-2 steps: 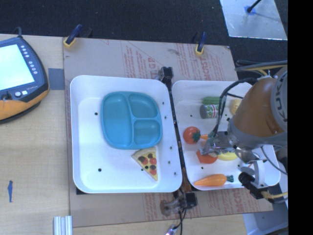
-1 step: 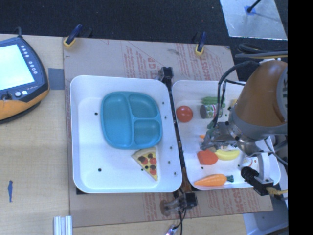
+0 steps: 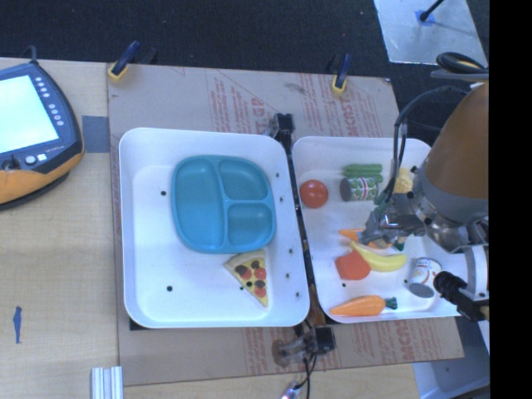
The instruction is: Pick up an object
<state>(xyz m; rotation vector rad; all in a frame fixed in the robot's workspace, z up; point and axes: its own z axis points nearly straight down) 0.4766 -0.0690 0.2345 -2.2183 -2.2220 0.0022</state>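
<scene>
My gripper [image 3: 380,233] hangs low over the middle of the right bin [image 3: 326,152], directly above a yellow banana [image 3: 381,259]. Around it lie a red tomato [image 3: 313,193], a green can [image 3: 361,184], a red-orange pepper [image 3: 352,266], an orange carrot [image 3: 359,307] and a small tin [image 3: 423,273]. A small orange piece [image 3: 349,234] pokes out beside the fingertips. The arm's bulk hides the bin's right part. The left bin [image 3: 141,248] holds a blue divided plate [image 3: 223,203] and a pizza slice [image 3: 251,276].
A tablet-like pendant [image 3: 33,131] rests on the bench at far left. Blue and yellow clamps [image 3: 122,61] pin the cardboard sheet at the back. A black bracket [image 3: 284,126] sits between the bins at the far edge.
</scene>
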